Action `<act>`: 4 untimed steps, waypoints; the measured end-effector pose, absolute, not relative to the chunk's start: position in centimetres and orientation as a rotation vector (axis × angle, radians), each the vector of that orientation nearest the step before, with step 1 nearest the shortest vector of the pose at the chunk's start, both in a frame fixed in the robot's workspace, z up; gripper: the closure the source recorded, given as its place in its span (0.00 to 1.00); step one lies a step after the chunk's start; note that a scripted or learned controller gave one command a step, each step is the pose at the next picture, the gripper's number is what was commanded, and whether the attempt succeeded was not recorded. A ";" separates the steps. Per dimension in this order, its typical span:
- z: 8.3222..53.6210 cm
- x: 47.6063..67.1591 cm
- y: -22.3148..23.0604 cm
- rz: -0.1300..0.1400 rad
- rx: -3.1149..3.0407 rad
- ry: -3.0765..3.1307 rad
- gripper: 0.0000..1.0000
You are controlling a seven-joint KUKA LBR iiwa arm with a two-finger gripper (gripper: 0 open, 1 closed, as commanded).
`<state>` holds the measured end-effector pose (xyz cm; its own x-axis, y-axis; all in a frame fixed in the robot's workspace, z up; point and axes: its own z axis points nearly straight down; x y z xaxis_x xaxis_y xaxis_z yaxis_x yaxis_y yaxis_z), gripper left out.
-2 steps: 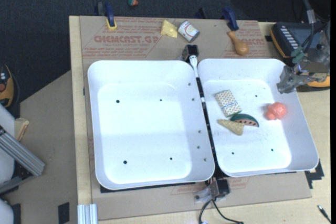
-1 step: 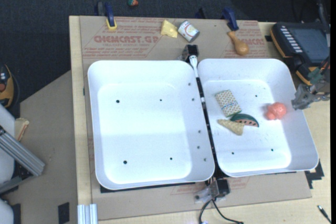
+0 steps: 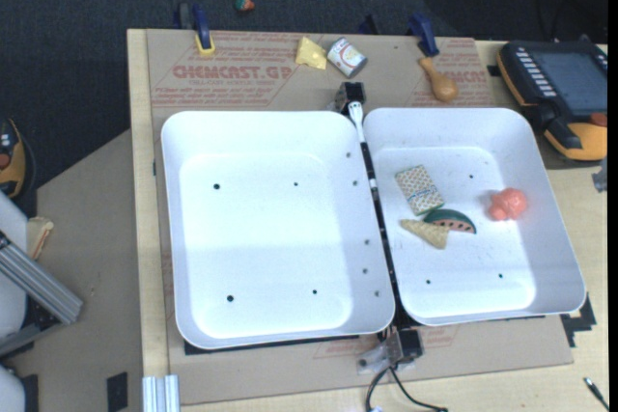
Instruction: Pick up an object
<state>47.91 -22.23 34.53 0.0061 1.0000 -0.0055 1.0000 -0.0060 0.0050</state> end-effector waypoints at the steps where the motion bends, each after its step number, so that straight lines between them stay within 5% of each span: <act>1: 30.5 47.9 -22.4 -0.003 2.226 2.223 1.00; 3: 24.9 47.9 -22.3 -0.002 2.224 2.224 1.00; 4: 26.9 48.0 -22.4 0.001 2.217 2.218 1.00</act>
<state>47.97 -22.43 26.92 -0.0004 1.0000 -0.0029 1.0000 0.0005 0.0041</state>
